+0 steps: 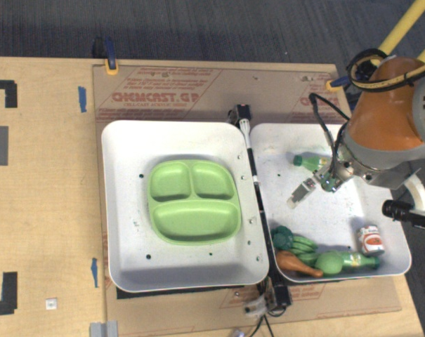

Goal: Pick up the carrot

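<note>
The carrot (295,262) is an orange tapered piece lying in the front left corner of the right bin (384,209), against the bin's near wall. My gripper (303,189) hangs over the middle of that bin, pointing down and to the left. It is above and behind the carrot, well apart from it, and nothing shows in its grasp. The grey arm with its orange band (384,107) covers the bin's back right part.
Dark green leafy toy (291,241) lies just behind the carrot; a light green round fruit (331,262) and a green bottle (357,260) lie to its right. A red and white can (371,241) stands nearby. Another green bottle (307,161) lies behind the gripper. The left bin (128,160) holds a green divided plate (194,201).
</note>
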